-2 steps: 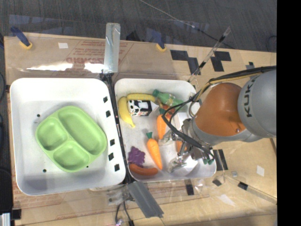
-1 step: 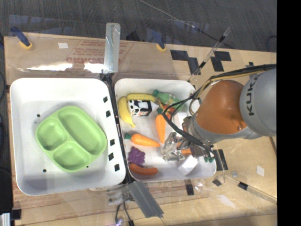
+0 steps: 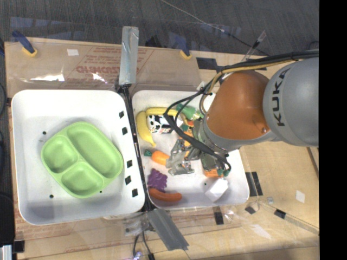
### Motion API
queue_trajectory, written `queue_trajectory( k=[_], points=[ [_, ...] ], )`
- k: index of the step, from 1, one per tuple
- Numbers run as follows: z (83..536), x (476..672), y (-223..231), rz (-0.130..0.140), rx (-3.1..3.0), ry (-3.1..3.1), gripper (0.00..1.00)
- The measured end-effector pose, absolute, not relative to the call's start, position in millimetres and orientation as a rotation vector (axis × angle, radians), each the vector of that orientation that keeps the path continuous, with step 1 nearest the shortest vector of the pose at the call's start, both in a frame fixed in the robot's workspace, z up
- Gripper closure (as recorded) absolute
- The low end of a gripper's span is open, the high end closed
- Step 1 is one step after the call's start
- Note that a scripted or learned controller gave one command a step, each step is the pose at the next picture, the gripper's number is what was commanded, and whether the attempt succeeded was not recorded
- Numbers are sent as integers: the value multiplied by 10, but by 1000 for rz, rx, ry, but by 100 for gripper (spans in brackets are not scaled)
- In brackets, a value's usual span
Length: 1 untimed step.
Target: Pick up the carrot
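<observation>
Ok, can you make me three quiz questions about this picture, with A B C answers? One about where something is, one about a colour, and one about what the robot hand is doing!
1. Where is the carrot?
A. on the green plate
B. in the right bin
C. on the floor

2. What colour is the divided plate in the left bin?
A. green
B. red
C. blue

3. Is the carrot between the fingers of the gripper?
A. yes, lifted high
B. yes, over the left bin
C. no, it lies in the bin

Answers: 1 B, it lies in the right bin below the banana. 2 A, it is light green. 3 C, it rests just left of the gripper.
</observation>
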<state>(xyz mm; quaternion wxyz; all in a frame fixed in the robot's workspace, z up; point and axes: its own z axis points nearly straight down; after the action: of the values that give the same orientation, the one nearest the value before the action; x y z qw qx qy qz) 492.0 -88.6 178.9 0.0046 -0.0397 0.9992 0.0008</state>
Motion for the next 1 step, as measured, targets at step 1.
queue_trajectory(
  k=[1],
  points=[
    [2739,4832,-991,-4,-8,3133,100]
  ],
)
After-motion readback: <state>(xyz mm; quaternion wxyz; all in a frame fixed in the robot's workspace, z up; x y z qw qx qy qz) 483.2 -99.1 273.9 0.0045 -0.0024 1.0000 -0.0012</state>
